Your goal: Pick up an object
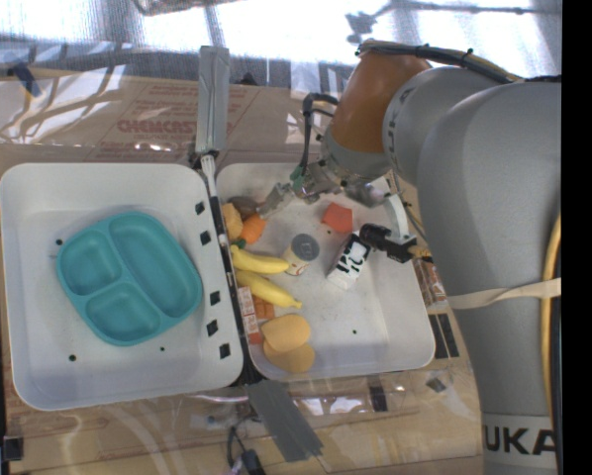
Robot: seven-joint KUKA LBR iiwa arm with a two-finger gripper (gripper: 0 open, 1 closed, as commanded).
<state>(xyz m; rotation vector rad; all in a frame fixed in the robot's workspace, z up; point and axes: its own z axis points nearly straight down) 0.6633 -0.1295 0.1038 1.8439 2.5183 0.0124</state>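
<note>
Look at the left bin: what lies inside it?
Inside the left bin lies a teal divided plate with three compartments, each holding nothing visible. Whatever sits under the plate is covered.

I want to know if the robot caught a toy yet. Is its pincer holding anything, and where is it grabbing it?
It cannot be told. The pincer is low in the right bin, near the carrot, but no toy is visible in it.

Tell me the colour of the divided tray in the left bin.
Teal tray, plain in the camera view.
</note>
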